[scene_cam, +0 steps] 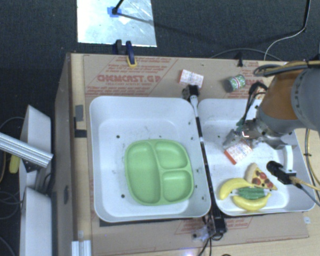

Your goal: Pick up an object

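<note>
Arm reaches in from the right. Gripper (236, 139) is low over the right bin (218, 116), just above the upper edge of a small white-and-red packet (238, 153). Fingers (228, 140) look parted, with nothing between them; whether the tips touch the packet cannot be told. The packet lies flat and tilted on the bin floor, well apart from the walls, and is the nearest candidate. Judgement: it is light, thin and probably a soft wrapper or card sachet, so it will crumple or fold rather than resist, and the surface is likely slick. Lying flat, it offers little height. Best hold is across the short width near the middle, fingers pressed down to the floor on both long edges so it buckles up between them. Risk: the fingers slide over it or push it aside. Other options sit near the front of the same bin: a pizza slice (260, 177), flat and rigid-looking; a banana (229, 188), curved, thicker and easier to pinch across its middle; and a green-yellow toy (252, 194) touching the banana, so the crowding could foul a grasp there. The left bin (106, 143) holds a green plate (159, 172), wide and shallow, with only its rim to grip. The packet is not yet lifted.
</note>
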Robot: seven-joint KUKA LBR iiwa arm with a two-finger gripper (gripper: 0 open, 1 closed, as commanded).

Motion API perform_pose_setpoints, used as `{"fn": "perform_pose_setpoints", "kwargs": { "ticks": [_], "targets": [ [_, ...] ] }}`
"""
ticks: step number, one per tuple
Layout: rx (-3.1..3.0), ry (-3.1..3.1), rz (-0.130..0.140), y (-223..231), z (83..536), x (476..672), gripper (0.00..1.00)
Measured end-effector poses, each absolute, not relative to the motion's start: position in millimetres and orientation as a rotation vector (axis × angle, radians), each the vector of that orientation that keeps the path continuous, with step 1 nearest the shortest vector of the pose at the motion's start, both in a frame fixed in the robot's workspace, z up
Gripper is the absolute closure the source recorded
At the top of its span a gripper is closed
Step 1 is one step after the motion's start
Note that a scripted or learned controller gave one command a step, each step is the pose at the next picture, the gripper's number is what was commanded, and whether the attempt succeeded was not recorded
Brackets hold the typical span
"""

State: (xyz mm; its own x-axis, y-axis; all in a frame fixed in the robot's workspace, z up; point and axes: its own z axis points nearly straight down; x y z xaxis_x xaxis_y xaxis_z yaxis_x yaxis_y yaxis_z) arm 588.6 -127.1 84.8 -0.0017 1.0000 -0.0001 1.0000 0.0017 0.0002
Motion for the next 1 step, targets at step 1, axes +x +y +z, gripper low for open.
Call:
{"fn": "perform_pose_setpoints", "kwargs": {
  "ticks": [1],
  "targets": [
    [2.219,2.221,0.001,-139.9,132.1,555.5,0.0]
  ]
}}
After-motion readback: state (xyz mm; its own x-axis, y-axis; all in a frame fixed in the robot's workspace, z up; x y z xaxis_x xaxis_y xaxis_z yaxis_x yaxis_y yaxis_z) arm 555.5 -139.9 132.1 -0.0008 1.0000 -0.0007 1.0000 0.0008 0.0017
